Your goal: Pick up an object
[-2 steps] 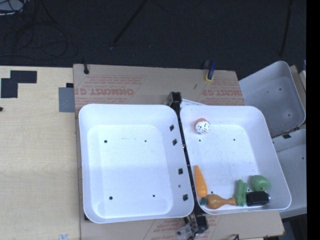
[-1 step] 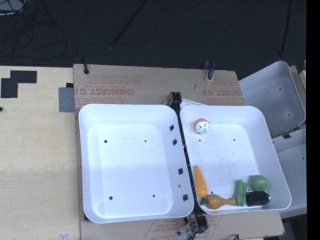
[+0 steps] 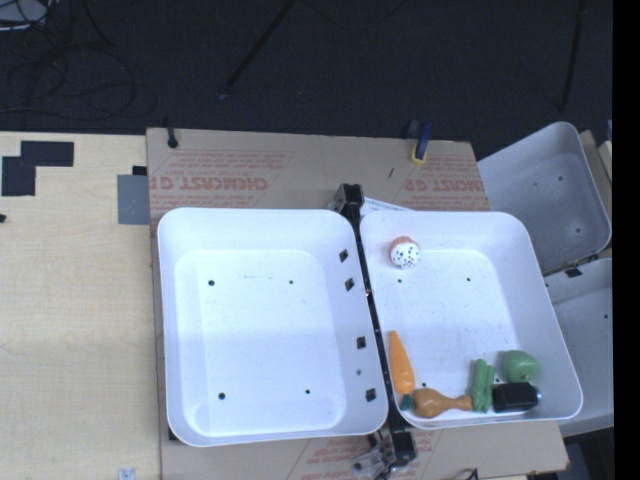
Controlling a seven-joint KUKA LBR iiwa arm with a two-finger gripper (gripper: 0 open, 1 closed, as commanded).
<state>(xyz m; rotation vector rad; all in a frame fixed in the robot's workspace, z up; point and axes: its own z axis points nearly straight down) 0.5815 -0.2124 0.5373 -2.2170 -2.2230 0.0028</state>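
White bins sit side by side on the counter (image 3: 80,298). The right bin (image 3: 520,268) holds a spotted ball (image 3: 404,253) at its upper left, and along its lower edge a carrot (image 3: 401,365), an orange gourd (image 3: 440,402), a green pod (image 3: 482,385), a green lump (image 3: 520,365) and a black block (image 3: 516,397).

Grey plate (image 3: 545,193) at the right side
It was pale and smooth, with a rounded corner and a few small dark holes; whether it was part of the arm could not be told.
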